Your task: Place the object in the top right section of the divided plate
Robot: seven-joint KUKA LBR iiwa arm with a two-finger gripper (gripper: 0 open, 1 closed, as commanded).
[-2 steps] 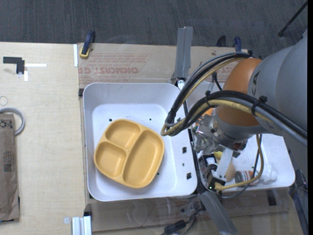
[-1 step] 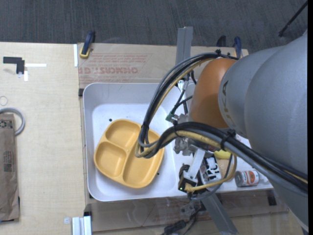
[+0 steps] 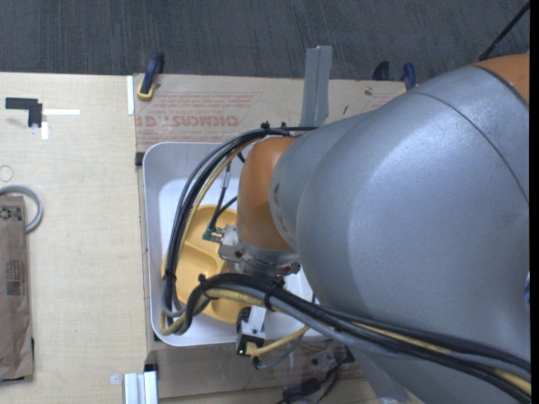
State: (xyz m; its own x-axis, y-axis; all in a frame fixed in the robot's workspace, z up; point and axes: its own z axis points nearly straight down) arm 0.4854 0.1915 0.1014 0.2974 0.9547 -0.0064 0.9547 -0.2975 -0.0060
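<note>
Yellow divided plate (image 3: 195, 255) lay in the white bin (image 3: 156, 225), directly beneath the arm's wrist. Gripper state could not be told. Object orientation not discernible.

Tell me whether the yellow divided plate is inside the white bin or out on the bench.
Inside. The yellow divided plate lies on the floor of the white bin, its walls around it, the arm hiding part.

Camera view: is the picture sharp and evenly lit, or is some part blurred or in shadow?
In the camera view the bench is evenly lit without strong glare; the grey arm is near the lens, looks slightly soft, and covers much of the white bin; the yellow divided plate lies partly in its shadow.
</note>
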